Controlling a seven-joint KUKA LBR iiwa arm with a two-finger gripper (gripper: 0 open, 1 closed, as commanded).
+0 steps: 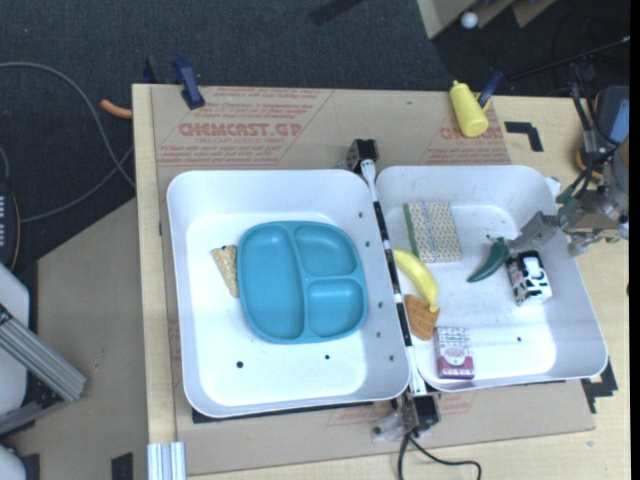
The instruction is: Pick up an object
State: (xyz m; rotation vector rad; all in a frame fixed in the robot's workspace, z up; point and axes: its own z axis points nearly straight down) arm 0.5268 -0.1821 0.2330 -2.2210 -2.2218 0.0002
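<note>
Green pepper (489, 261) lying in the right bin (570, 353), arm reaching in from the right edge.
Camera view: the gripper (548, 226) is hovering over the right bin's far side, near the pepper's stem end and just above the black-and-white toy (529, 277); jaw state cannot be judged, and nothing is visibly pinched. Banana (417, 275) is resting against the dividing wall, likely hard to reach; the open-lying pepper is probably the target. Blue plate (302, 280) is sitting in the left bin (200, 368).
</note>
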